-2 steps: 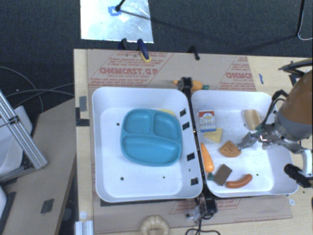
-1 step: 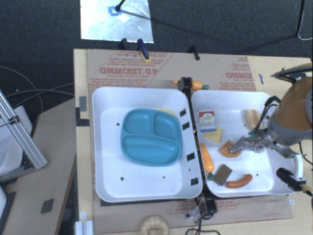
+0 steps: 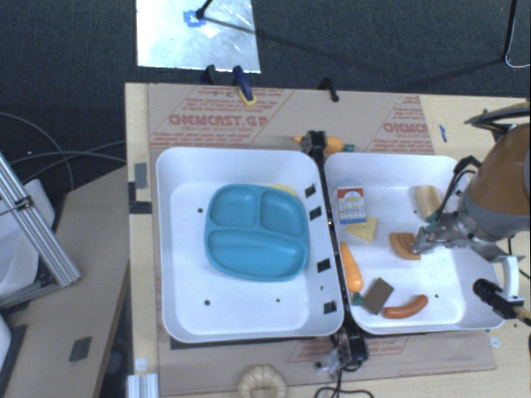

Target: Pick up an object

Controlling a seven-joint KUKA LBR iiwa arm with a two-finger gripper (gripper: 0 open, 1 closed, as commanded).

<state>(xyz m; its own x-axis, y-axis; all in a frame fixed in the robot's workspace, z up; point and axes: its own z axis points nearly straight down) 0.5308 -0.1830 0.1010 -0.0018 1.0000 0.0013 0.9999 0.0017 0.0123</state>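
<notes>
Two white bins side by side on a bench, seen from above at a slant. Left bin (image 3: 178,222): a blue divided plate (image 3: 255,230) near its middle. Right bin (image 3: 390,177): a small carton (image 3: 351,205) at 10 o'clock, a yellow wedge (image 3: 362,229) just below it, a tan block (image 3: 426,199) at 2 o'clock, a carrot (image 3: 352,269) at 8 o'clock along the dividing wall, a brown block (image 3: 377,295) at 7 o'clock, a sausage (image 3: 404,307) at 6 o'clock.

Reaching in from 3 o'clock, the arm (image 3: 498,193), with the gripper (image 3: 426,240) low over the right bin, tips right beside a brown crescent piece (image 3: 403,245) near the bin's centre. Cannot tell whether jaws are released or clenched; nothing clearly seen between them.

Judged progress: approach done, tips down at the likely target. Grasp unconfirmed, lift not yet done; crescent piece seemingly resting on the bin floor.
</notes>
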